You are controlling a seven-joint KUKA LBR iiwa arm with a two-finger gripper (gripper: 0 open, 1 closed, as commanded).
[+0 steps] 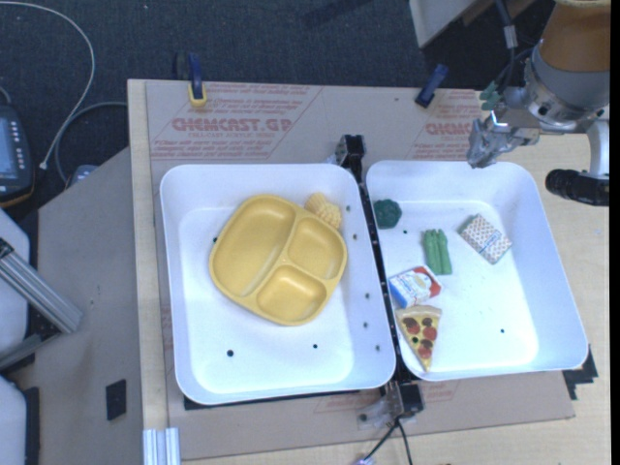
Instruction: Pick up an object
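Observation:
My gripper [481,153] hangs over the far rim of the right bin [542,289], with nothing visible between its fingers. Inside that bin lie a dark green lump [387,212], a green bean pod [437,251], a small patterned box [484,237], a red and white packet [414,286] and a pizza slice [419,332]. The patterned box is the nearest item, below the gripper and well apart from it. A yellow divided plate [279,258] fills the middle of the left bin [194,337], with a corn cob [324,209] at its far right edge.
The bins sit side by side on a cardboard sheet [291,114]. Black clips [351,149] hold the seam between them. A yellow clamp [197,90] and a blue clamp [430,85] pin the sheet's far edge. The right bin's near right floor is bare.

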